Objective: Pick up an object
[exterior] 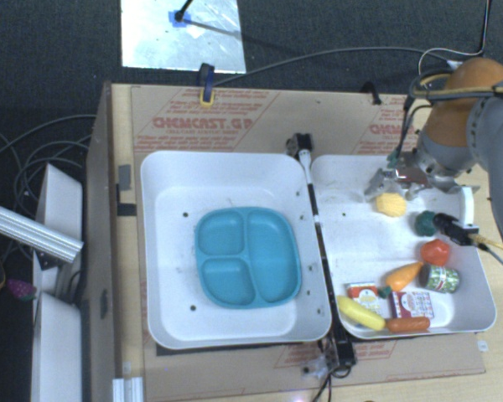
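Note:
My gripper [391, 184] hangs low over the back of the right bin [352, 174], just above and touching or nearly touching a yellow lemon-like fruit [391, 205]. The lemon lies on the bin floor. Further right and forward lie a dark green piece [425, 221], a red tomato [435, 251], an orange carrot [402, 275] and a green can [441, 279]. Along the bin's front edge are a yellow banana [360, 312], a red and white box [415, 306], a small carton [365, 291] and a red pepper [407, 326].
The left bin [176, 182] holds a blue divided plate [248, 255]. A black divider rail [316, 224] runs between the bins. The grey arm with its orange band [478, 78] comes in from the upper right. Cables trail over the cardboard behind the bins.

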### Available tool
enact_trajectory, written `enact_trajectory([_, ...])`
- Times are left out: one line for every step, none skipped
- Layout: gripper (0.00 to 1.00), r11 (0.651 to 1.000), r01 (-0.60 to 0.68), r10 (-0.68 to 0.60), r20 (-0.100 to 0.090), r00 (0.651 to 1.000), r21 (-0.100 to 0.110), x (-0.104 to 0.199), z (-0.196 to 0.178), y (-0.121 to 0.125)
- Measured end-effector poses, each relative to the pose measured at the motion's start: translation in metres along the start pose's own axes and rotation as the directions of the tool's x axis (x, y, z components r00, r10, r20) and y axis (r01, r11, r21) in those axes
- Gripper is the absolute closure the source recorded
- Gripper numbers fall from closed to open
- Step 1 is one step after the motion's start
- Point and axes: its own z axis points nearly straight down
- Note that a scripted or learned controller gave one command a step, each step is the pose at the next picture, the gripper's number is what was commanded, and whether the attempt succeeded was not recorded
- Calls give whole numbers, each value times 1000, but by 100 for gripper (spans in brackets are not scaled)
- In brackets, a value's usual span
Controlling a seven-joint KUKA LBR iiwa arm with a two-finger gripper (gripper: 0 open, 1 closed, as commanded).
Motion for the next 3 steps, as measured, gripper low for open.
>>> enact_trajectory([100, 1000, 3, -3, 2, 1000, -9, 0, -14, 3])
enact_trajectory([0, 1000, 3, -3, 3, 1000, -8, 0, -14, 3])
enact_trajectory([0, 1000, -2, 2, 1, 1000, -3, 8, 2, -33])
